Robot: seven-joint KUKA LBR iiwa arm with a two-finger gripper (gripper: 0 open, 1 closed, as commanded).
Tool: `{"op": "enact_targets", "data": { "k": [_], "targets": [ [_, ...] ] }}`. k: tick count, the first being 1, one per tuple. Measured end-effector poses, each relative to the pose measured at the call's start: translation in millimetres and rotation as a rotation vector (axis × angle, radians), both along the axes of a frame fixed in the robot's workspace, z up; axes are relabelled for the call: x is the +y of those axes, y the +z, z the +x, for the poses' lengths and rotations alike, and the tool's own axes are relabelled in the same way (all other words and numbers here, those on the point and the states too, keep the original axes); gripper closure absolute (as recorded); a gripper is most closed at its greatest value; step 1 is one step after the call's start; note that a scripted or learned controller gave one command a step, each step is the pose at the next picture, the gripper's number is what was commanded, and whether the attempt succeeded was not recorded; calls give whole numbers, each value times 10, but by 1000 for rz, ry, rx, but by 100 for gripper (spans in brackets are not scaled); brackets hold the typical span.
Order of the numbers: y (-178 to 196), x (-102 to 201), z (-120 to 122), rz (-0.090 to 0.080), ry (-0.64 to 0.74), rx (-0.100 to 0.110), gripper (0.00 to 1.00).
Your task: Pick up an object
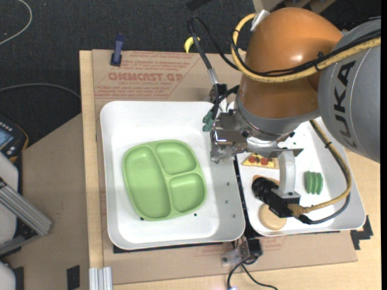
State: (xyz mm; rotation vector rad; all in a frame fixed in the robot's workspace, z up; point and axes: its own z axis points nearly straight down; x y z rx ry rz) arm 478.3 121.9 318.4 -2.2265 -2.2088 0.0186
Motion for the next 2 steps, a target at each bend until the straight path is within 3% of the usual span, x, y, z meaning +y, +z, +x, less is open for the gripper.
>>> {"op": "enact_targets", "data": {
  "k": [1,2],
  "targets": [
    [167,43,16,6,7,-14,100],
    [73,265,6,4,9,-9,100]
  ]
}}
